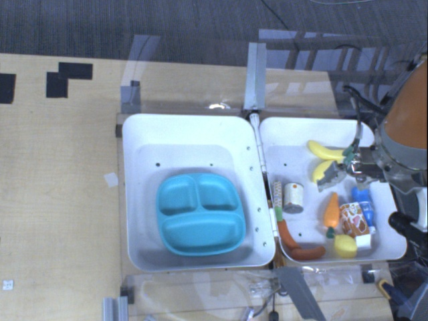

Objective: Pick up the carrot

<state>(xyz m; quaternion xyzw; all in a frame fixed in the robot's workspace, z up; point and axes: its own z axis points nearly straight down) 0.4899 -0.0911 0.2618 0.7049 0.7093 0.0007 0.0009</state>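
The carrot [332,210] is orange with a green stem end and lies nearly upright in the picture, in the middle of the right bin [267,146]. My gripper [341,166] hovers just above and slightly right of the carrot's top end, reaching in from the right. It is open, with nothing between its fingers. A yellow banana [324,150] lies just left of the gripper, and a smaller yellow piece [322,172] sits by the lower finger.
Crowding the carrot are a blue bottle [362,197], a printed snack pack [353,219], a lemon [345,245], a red sausage [299,246], a small can [292,197] and a striped bar [277,194]. The left bin [140,179] holds a blue divided plate [200,214].
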